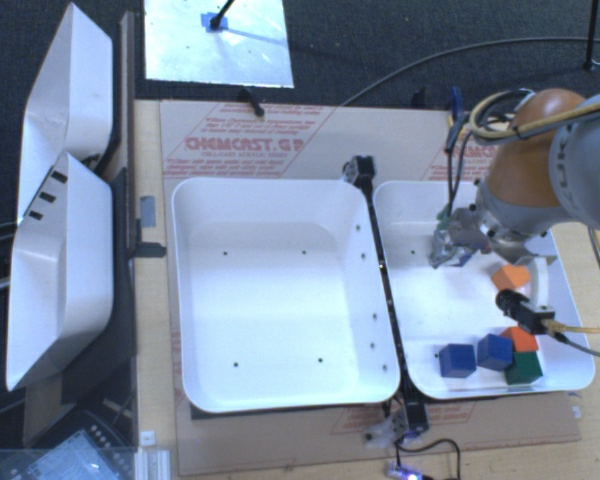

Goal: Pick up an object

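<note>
Camera view: the tool (pixel 452 249), its grip impossible to judge, hangs over the right bin (pixel 416 298), well apart from the blocky, axis-less blue cube (pixel 457 360) near the bin's front wall.

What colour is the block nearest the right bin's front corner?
Green, seen in the camera view.

Grey arm (pixel 570 168) from the right, hand (pixel 450 251) low, pointing left.
</note>
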### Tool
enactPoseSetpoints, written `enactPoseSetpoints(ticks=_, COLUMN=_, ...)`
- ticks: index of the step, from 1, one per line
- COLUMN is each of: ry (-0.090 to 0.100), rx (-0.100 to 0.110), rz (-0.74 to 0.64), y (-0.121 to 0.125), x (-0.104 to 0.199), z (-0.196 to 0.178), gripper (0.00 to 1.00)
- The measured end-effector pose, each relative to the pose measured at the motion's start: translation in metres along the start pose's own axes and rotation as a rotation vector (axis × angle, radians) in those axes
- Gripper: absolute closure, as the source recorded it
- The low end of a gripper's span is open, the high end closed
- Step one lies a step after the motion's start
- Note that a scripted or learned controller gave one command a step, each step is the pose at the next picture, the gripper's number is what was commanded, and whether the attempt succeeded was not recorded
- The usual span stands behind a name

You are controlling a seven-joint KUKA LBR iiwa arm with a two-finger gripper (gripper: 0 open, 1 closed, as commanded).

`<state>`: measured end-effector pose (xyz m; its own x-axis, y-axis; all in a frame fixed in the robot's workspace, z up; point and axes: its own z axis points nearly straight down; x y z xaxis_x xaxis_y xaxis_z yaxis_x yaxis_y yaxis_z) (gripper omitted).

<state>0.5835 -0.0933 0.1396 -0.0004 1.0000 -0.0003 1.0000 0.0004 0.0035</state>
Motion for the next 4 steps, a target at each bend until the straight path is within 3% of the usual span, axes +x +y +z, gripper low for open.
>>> enactPoseSetpoints(ticks=1, ry=0.0, rx=-0.003, rz=0.0, y=0.0, x=-0.001, z=-0.063, gripper=1.0)
enactPoseSetpoints(ticks=2, ry=0.0, rx=0.0, rz=0.0, y=0.001, x=-0.001, z=-0.092, gripper=1.0)
enactPoseSetpoints(ticks=3, ry=0.001, rx=0.002, rz=-0.004, y=0.017, x=0.046, z=-0.101, gripper=1.0)
enactPoseSetpoints(ticks=4, ry=0.001, rx=0.003, rz=-0.004, y=0.03, x=0.099, z=-0.088, gripper=1.0)
